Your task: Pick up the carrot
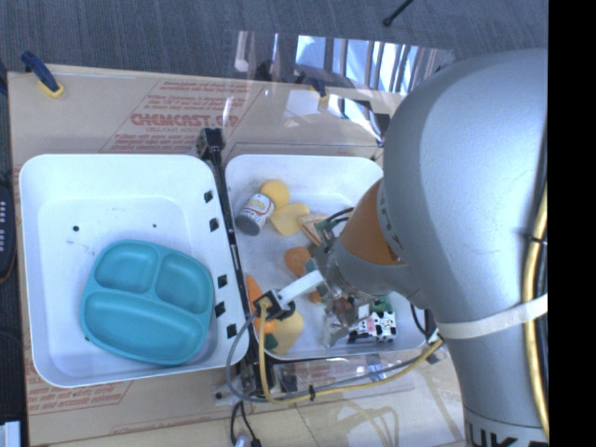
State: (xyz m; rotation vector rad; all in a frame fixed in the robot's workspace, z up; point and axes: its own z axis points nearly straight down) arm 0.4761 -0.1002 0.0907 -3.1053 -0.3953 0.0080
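Judging by its look, we take the small orange tapered plastic toy carrot (252, 291) to be light, stiff and smooth. It should not crush, but it could slip or roll out of a loose pinch. We would take hold across its thicker middle, with the grip set square to its long axis, and not at the narrow tip.

It lies in the right-hand shallow white plastic bin (307, 166), close against that bin's left wall, beside the black divider between the two bins. That leaves little room on the wall side, so we think a grasp from above would work better than one from the side.

The grey metal two-finger hand (332, 307) hangs low over the middle of the same bin. It is largely covered by the bulky grey arm and its orange band, and we cannot tell whether it is apart or together. We see nothing held in it.

The carrot sits to the camera's left of the hand, near but apart from it, with a rounded yellow toy piece (285, 330) just below it. A second orange lump (298, 260) lies closer to the hand, and we cannot say for sure what it is.
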